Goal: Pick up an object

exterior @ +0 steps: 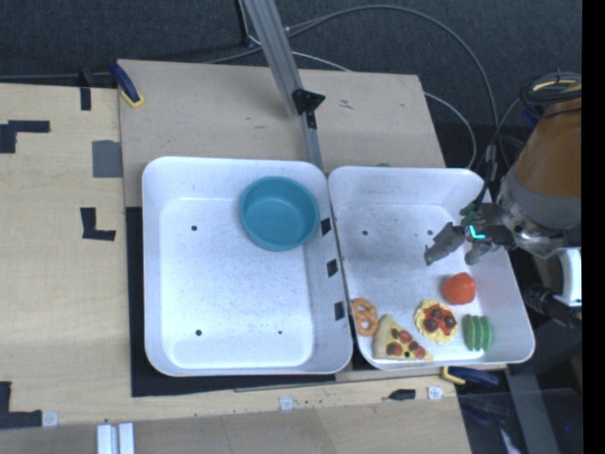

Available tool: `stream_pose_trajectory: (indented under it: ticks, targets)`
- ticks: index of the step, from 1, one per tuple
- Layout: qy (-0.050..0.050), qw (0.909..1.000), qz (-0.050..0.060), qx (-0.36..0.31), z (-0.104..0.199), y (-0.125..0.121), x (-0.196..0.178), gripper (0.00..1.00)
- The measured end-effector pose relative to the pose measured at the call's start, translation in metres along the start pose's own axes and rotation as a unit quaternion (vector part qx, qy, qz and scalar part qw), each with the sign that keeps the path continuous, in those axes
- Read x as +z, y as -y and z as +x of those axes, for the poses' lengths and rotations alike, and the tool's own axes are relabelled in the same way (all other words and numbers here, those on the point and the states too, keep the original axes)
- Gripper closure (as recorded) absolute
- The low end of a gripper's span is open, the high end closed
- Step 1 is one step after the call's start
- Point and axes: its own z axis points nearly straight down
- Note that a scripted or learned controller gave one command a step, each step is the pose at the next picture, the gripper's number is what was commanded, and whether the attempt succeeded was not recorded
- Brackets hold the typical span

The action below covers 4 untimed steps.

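The end effector point(452, 246) hung over the right bin point(397, 197), near its right wall, and slightly above the group of toy foods. Two dark fingers were spread apart, so it looked open, and nothing was between them.

The nearest thing was a small red tomato point(460, 288), which lay just below the end effector on the bin floor. Close to it were a round pizza piece point(437, 321), a green vegetable point(477, 332), a pizza slice point(397, 340) and a pretzel point(363, 314), all near the front edge of the right bin. A blue bowl point(279, 213) stood in the left bin point(180, 272), well apart from the arm.

In my judgement, the tomato was the likely target. It seemed light, stiff and smooth, probably plastic, so it could roll or slip out if the fingers closed off-centre. The best hold would be across its widest middle, with the fingers coming straight down on both sides. The flat pizza pieces looked harder to take, because they lay low on the floor.
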Motion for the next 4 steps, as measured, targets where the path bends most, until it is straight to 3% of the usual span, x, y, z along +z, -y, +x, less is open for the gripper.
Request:
stream_pose_trajectory:
  ticks: [1, 3, 4]
  targets:
    - [0.0, 1.0, 0.0, 0.0, 0.0, 0.0, 0.0, 0.0]
    - [-0.001, 1.0, 0.003, 0.0, 0.013, 0.003, 0.11, 0.0]
    - [0.001, 1.0, -0.001, 0.0, 0.013, 0.002, 0.138, 0.0]
